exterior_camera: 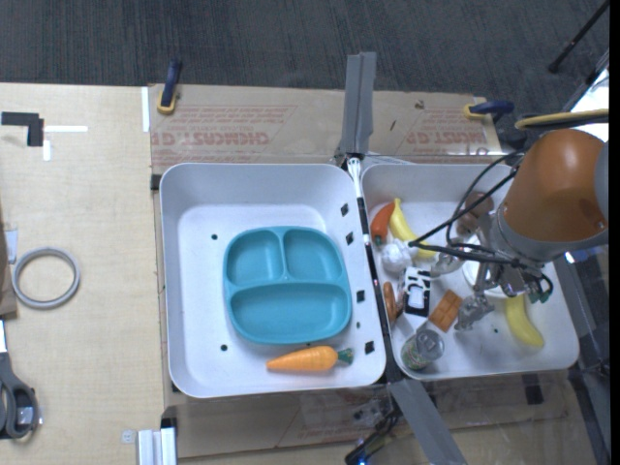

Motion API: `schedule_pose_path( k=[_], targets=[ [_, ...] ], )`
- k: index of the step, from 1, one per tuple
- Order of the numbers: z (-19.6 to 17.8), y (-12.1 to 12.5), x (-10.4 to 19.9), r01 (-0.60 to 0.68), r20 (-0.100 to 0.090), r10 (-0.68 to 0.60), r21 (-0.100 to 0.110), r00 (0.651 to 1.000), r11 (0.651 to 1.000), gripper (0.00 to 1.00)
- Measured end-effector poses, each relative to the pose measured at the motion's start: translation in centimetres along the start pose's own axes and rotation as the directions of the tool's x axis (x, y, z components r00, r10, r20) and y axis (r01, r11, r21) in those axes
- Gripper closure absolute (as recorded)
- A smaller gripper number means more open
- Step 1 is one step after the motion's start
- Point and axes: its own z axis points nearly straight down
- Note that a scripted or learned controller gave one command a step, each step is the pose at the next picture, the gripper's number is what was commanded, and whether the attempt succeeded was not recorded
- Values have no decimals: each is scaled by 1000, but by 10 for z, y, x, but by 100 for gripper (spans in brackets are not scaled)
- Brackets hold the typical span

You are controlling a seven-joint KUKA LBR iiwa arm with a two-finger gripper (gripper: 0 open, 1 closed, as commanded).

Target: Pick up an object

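- Nearest me, in the left white bin (184,289), I count one orange toy carrot (303,359) lying along the front edge of one teal three-section plastic plate (288,284).
- In the right white bin (552,355) the two-finger gripper (477,310) reaches down below the orange band; cables cross it and I cannot tell whether its fingers are apart or together.
- Around it: a small orange-brown block (445,311) just left, a round clear glass jar (421,349) at the front, a yellow toy banana (524,321) to the right.
- Farther back, a second yellow banana (400,224) and a red-orange piece (382,223); small white clutter there is hard to make out.
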Motion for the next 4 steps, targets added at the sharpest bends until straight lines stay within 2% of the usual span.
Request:
schedule_pose_path(
  k=[1, 2, 3, 4],
  targets=[
    [0, 39, 44, -217, -1, 217, 1, 976, 976, 0],
    [-8, -44, -34, -27, 4, 27, 2, 1000, 1000, 0],
    [-2, -73, 38, -118, 3, 118, 1, 993, 993, 0],
    [0, -11, 28, 15, 0, -15, -1, 1000, 1000, 0]
  ],
)
